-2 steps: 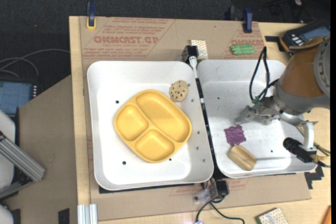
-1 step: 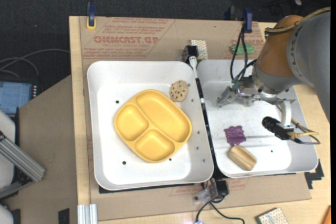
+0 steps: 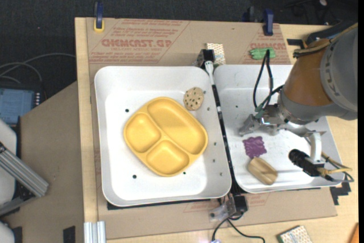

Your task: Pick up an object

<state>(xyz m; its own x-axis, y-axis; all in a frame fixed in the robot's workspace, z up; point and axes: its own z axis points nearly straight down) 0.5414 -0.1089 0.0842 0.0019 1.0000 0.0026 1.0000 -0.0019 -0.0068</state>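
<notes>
My gripper [image 3: 259, 125] hangs over the right bin [image 3: 239, 94], near its middle, at the end of the grey and orange arm. It stands open with nothing between its fingers. Just in front of it a small purple object [image 3: 255, 146] lies on the bin floor, apart from the fingertips. A tan wooden block [image 3: 262, 170] rests a little nearer the front edge of the same bin.
The left bin [image 3: 108, 122] holds a yellow divided plate [image 3: 165, 135] and a chocolate-chip cookie [image 3: 193, 98] at its back right. A green object [image 3: 260, 54] lies on the bench behind the right bin. The arm covers the right bin's right side.
</notes>
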